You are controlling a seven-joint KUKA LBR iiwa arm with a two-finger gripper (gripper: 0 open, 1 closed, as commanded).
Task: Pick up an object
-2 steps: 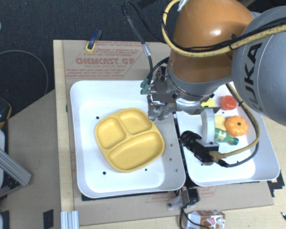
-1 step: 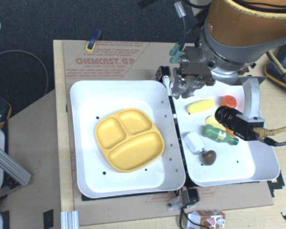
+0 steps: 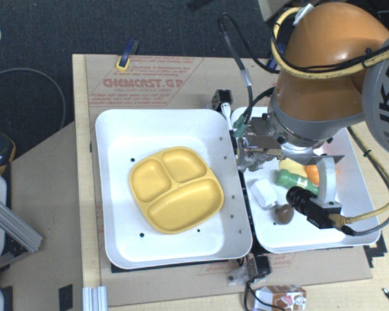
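My gripper [image 3: 251,155] hangs low over the left side of the right bin [image 3: 311,238], close to the wall between the bins; the big orange-banded arm hides most of it. Just below it lies a white block [image 3: 264,193], with a small brown round object [image 3: 284,214] beside that. A green piece [image 3: 290,179], a yellow piece [image 3: 290,166] and an orange piece [image 3: 313,172] are bunched together to the right of the gripper, partly under the arm. I see nothing held.
The left bin [image 3: 117,173] holds a yellow divided plate [image 3: 176,188] at its middle. A black cable fitting [image 3: 313,210] on the arm reaches over the right bin. A blue-and-yellow clip [image 3: 125,55] lies on the board behind the bins.
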